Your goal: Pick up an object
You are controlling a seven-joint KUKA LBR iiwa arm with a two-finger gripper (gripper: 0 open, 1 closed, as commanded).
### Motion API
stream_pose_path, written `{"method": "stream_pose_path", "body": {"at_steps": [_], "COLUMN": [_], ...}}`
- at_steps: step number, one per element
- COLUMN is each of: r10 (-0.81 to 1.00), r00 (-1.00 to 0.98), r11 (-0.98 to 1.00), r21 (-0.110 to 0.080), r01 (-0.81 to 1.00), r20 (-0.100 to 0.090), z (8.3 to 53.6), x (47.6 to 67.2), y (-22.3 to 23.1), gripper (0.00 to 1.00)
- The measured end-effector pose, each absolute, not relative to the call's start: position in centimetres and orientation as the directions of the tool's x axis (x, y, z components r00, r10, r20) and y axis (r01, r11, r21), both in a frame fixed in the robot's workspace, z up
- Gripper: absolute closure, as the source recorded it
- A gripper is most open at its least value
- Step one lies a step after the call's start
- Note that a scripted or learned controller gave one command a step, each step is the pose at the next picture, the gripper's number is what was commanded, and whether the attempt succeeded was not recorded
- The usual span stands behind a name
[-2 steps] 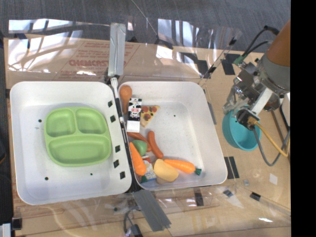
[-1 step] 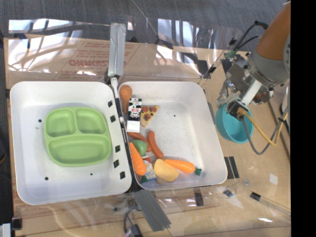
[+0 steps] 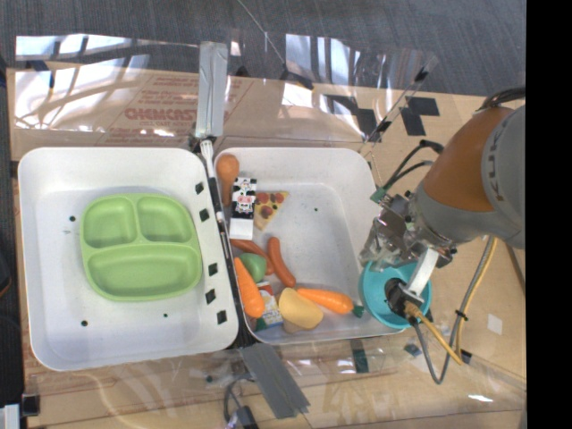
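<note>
We see the bench [image 3: 116,119] stretching across the frame under clear plastic sheeting, and on it two white bins side by side. The left bin [image 3: 54,266] fills the left half of the picture and holds a green divided plate [image 3: 140,246] near its middle. The right bin [image 3: 331,195] sits at centre right, touching the left one along a shared edge.

The arm [image 3: 474,181], grey with an orange band, comes in from the right edge of the frame and bends down toward the right bin's lower right corner. Its gripper [image 3: 386,256] hangs at the right rim of that bin, just above a teal bowl [image 3: 377,302] that lies at the bin's lower right corner, partly under the wrist. We cannot tell how the gripper is set, nor whether it has the bowl or anything else.

The loose things crowd the left and lower part of the right bin. A long carrot [image 3: 248,291] lies along the left wall, a second carrot [image 3: 326,300] near the bottom, and a yellow lump [image 3: 299,310] between them. A red sausage [image 3: 281,262] lies slanted at the middle. Above it rest a pizza slice [image 3: 269,208], a black and white carton [image 3: 243,206] and a brown egg [image 3: 228,166] in the upper left corner.
</note>
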State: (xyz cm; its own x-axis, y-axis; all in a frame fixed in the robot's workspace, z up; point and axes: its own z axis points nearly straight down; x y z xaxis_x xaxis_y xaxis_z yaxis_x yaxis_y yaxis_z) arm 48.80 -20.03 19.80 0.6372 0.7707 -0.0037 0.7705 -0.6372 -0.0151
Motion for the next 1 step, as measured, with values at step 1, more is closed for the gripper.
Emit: {"method": "stream_pose_path", "body": {"at_steps": [1], "r10": [0.658], "r00": [0.753], "r11": [-0.753], "r21": [-0.008], "r01": [0.658], "r20": [-0.004], "z": [20.67], "x": [53.44], "y": [-12.29], "gripper": [1.0]}}
